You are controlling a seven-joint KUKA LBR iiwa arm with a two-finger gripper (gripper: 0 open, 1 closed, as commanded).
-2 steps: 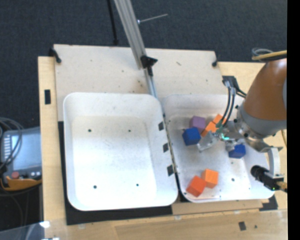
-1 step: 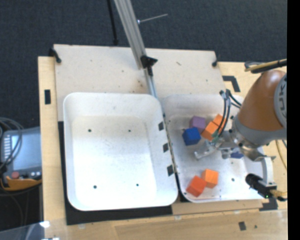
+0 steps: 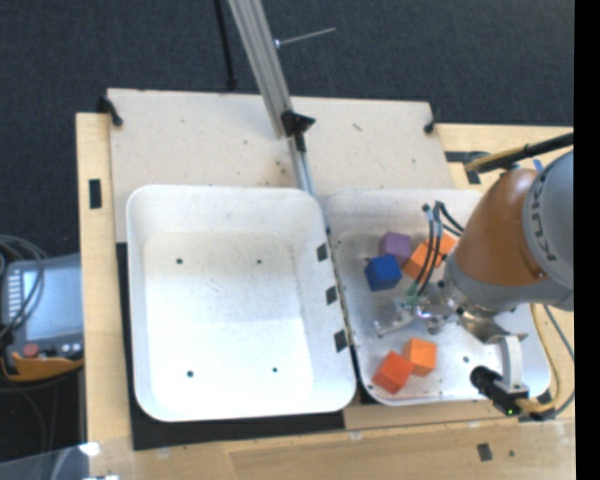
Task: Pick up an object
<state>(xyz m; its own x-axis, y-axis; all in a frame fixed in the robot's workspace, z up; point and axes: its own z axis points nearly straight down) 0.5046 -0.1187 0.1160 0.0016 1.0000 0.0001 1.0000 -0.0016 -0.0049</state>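
The right bin [image 3: 380, 213] holds several small blocks. A purple block [image 3: 396, 245] and a blue block [image 3: 382, 272] lie near its middle, with an orange block [image 3: 420, 259] beside them, partly under the arm. Two more orange blocks [image 3: 421, 354] [image 3: 392, 371] lie near the bin's front edge. My gripper [image 3: 405, 315] reaches down into the bin between the blue block and the front orange blocks. Nothing shows between its metal fingers, and the arm's orange wrist band [image 3: 490, 233] hides part of them.
The left bin [image 3: 145, 268] sits beside the right one, with a dividing rim between them. A slanted aluminium pole [image 3: 265, 58] rises behind the bins. A pendant with cables [image 3: 35, 318] lies off the bench at the far left.
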